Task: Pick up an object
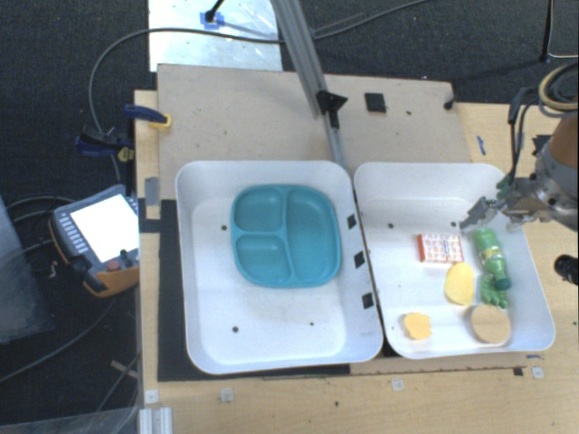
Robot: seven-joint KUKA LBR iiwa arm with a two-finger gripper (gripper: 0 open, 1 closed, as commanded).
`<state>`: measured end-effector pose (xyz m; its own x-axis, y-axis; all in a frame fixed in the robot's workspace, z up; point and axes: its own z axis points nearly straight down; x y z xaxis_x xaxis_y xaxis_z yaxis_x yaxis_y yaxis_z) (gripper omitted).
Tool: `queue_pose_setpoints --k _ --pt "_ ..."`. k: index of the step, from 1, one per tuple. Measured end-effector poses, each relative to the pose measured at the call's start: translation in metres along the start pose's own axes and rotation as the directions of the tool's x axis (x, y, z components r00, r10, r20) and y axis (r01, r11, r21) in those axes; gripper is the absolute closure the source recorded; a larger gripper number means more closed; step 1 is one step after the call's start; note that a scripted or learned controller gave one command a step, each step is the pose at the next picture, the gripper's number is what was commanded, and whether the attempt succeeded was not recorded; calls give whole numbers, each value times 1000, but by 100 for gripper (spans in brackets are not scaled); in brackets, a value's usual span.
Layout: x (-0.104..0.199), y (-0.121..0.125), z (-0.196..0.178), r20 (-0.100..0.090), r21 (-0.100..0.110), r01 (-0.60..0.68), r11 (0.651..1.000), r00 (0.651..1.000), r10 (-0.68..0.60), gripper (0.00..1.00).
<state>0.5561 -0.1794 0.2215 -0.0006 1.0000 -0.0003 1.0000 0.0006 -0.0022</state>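
A: What is sitting in the right bin (380, 242)?

B: A green bottle (491, 259) is lying near that bin's right wall, its length running front to back, a paler label wrapping its middle; just left of it a small red-and-white carton (440, 248) is lying flat; below the carton a yellow lemon-shaped piece (460, 284) is resting, almost touching the bottle; toward the bin's front edge a small orange-yellow lump (417, 325) is sitting, and right of that a round tan disc (490, 324) is lying just below the bottle's end.

A: And the gripper (484, 210)?

B: It is hanging over the right bin's upper right corner, just above the top of the bottle; whether the jaws are released or clenched I cannot tell, the metal there being too small and blurred; nothing is showing between them.

A: What is around the right bin?

B: To its left the other white bin (208, 333) is holding a teal divided plate (286, 235); both bins are sitting on a brown board counter (244, 107); a grey pole (303, 48) is slanting up behind them; far left of the bins a handheld pendant (98, 240) with a lit screen is lying on dark carpet (54, 43), cables trailing round it.
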Motion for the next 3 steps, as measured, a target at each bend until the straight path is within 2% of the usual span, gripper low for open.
queue_pose_setpoints --k 2,3 --pt "1 0 85 0 0 0 1000 1000 0 0" --pt "0 1 72 1 -6 0 1000 1000 0 100"
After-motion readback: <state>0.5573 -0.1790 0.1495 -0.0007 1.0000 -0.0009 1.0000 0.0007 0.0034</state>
